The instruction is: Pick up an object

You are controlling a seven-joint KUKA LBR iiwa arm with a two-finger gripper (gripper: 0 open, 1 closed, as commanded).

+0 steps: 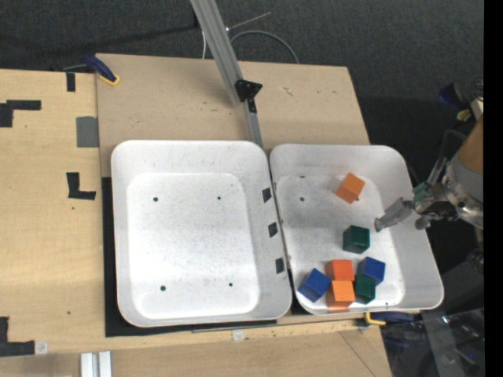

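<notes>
Mostly the arm (pixel 471 159) is cut off at the right edge; just a bit of orange band and grey wrist shows. The gripper (pixel 402 220) is small and blurry, hanging over the right rim of the right bin (pixel 393 159). Its two fingers look spread apart: one finger (pixel 391 216) slants left and down into the bin, the other sits nearer the wrist. Nothing is seen between them, and no cube touches them. The fingertips are hard to make out against the white floor.

All the cubes are in the right bin. A lone orange cube (pixel 350 187) sits toward the back, tilted. A green cube (pixel 356 239) sits mid-bin, near the left fingertip but apart from it.

A cluster lies at the front:
- blue cube (pixel 314 284), leftmost, by the front-left corner
- two orange cubes, one (pixel 341 269) behind the other (pixel 342 291), touching
- a second blue cube (pixel 372 269) at the right
- a second green cube (pixel 365 288) just in front of it, partly hidden by its neighbours

The left bin (pixel 118 159) sits just beside the right one, rims touching. A metal pole (pixel 216 30) slants down from the top edge to the join between the bins; its top is cut off. A clamp (pixel 102 69) sits at the back-left corner of the bench (pixel 314 108).
</notes>
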